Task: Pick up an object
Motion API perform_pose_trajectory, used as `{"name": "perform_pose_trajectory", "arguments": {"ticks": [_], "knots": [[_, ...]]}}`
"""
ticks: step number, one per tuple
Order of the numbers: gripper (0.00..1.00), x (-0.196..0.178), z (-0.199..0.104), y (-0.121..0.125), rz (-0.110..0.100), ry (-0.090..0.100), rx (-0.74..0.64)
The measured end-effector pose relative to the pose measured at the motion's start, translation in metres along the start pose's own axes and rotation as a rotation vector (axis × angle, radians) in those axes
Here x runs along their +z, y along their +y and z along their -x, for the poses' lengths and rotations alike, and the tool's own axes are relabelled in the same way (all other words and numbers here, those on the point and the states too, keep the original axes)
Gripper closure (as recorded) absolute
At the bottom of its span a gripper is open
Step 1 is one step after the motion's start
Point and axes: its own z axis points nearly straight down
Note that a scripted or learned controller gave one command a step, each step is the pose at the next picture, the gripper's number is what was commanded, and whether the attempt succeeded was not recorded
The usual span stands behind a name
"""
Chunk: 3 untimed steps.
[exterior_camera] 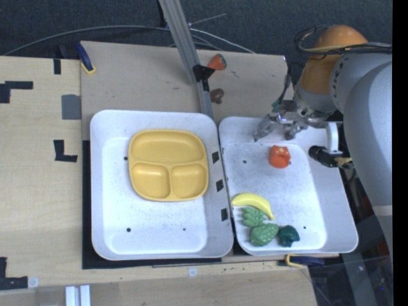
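Observation:
My gripper hangs over the far edge of the right bin, fingers spread apart and nothing between them. A small orange-red toy lies on the bin floor just in front of the fingertips, apart from them. At the bin's near edge lie a yellow banana, two green bumpy pieces and a dark green piece.
The left bin holds a yellow three-compartment plate. A grey metal pole slants down to the gap between the bins. The arm's orange band and grey body fill the upper right.

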Motion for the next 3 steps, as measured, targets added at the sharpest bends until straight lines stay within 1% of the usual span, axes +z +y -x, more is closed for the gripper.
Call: {"name": "perform_pose_trajectory", "arguments": {"ticks": [1,2,3], "knots": [[0.0,0.012,0.003,-0.001,-0.004,0.001,0.001],[1.0,0.003,0.004,-0.003,-0.008,-0.002,0.001],[1.0,-0.044,-0.004,-0.005,0.016,0.002,-0.001]]}}
